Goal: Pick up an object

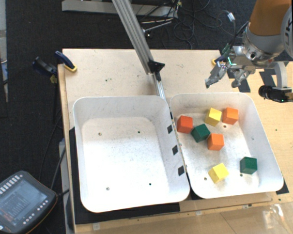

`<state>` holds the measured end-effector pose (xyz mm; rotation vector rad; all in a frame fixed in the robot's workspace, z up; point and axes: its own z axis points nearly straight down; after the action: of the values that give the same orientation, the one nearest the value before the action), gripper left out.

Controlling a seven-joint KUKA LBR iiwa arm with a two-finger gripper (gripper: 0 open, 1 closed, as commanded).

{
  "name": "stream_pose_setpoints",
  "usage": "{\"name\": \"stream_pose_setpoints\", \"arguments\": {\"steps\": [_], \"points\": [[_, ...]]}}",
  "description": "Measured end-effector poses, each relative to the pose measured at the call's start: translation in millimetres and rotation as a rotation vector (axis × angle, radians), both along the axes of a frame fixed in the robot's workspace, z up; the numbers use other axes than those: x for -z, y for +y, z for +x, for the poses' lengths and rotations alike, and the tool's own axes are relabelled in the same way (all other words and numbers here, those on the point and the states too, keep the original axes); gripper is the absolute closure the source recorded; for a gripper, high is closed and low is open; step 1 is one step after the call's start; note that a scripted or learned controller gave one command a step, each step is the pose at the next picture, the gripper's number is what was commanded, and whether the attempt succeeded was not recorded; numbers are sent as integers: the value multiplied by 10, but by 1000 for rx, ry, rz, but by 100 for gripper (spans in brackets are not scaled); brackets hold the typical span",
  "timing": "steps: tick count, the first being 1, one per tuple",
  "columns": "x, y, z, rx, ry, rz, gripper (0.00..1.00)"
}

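Observation:
The right bin (pixel 271 168) holds several small cubes. Three are orange: one at the left (pixel 185 123), one at the back right (pixel 230 115) and one in the middle (pixel 215 141). Two are yellow, one at the back (pixel 214 116) and one near the front (pixel 218 172). Two are green, one in the middle (pixel 201 132) and one at the front right (pixel 248 165). My gripper (pixel 228 81) hangs above the bench just beyond the right bin's far rim. Its fingers are spread open with nothing between them.
The left bin (pixel 84 141) sits beside the right one. A slanted metal pole (pixel 137 37) ends at the bins' shared far corner. Blue and yellow clamps (pixel 61 62) grip the bench's far left edge. A teach pendant (pixel 19 207) lies at the lower left.

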<state>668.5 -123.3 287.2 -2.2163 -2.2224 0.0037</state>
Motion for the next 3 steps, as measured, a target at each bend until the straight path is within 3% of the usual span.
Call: {"name": "stream_pose_setpoints", "arguments": {"steps": [1, 3], "points": [[-26, 0, 6, -1, -4, -1, 0], [1229, 116, 33, -1, 2, 0, 0]]}}
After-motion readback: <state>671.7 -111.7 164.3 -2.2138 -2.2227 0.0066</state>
